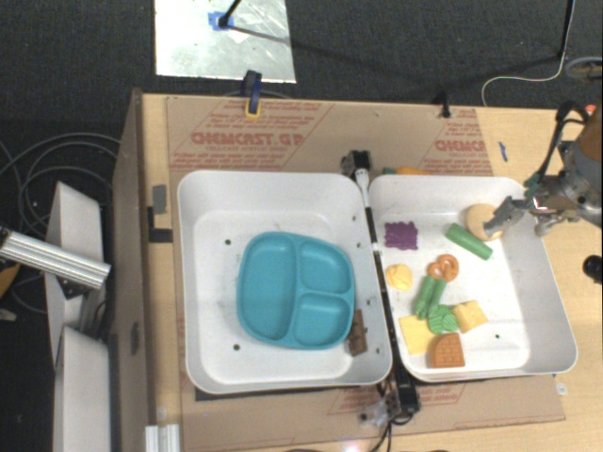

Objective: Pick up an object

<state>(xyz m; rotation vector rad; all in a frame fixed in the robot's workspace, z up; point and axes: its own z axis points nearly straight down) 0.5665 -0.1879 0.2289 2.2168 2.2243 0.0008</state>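
Cardboard [283, 130] covers the bench under both white bins [283, 196], dark carpet [396, 26] beyond; hand [504, 217] state unclear

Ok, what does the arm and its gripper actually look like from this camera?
The arm shows at the right edge as grey, rounded metal with a bit of orange near the top of what shows. Its gripper is dull grey metal ending in slim grey fingers. A thin pale cable loops across the dark floor behind it. I can't make out any markings or labels.
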